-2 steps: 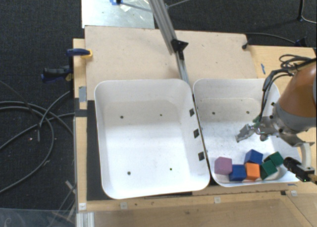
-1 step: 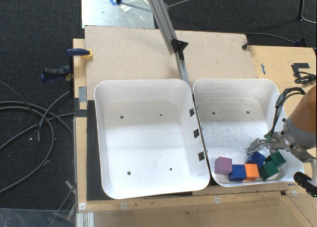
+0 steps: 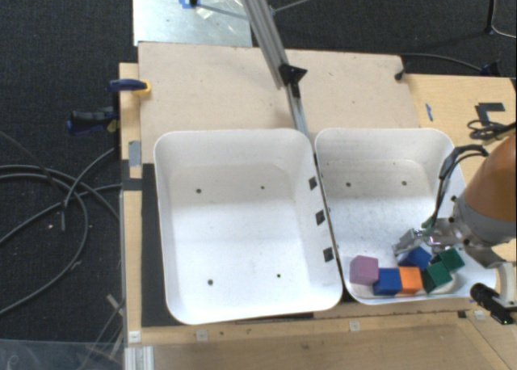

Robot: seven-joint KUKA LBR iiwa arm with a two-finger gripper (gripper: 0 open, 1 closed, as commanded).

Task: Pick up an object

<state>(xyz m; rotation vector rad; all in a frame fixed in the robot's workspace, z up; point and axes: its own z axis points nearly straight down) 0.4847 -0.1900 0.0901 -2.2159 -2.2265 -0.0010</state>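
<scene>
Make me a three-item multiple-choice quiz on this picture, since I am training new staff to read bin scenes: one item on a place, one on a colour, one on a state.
1. Where do the blocks lie?
A. Near corner of the right bin
B. Middle of the left bin
C. On the bench beyond the bins

2. What colour is the block nearest the wall between the bins?
A. Red
B. Purple
C. Yellow

3. How do the blocks sit?
A. Spread across both bins
B. In a tall stack
C. Close together in one cluster

Answers:
1 A, the blocks sit at the right bin's near edge, by the gripper.
2 B, the purple block lies furthest left, then the blue block and the orange block.
3 C, these crowd together with the green block.
</scene>
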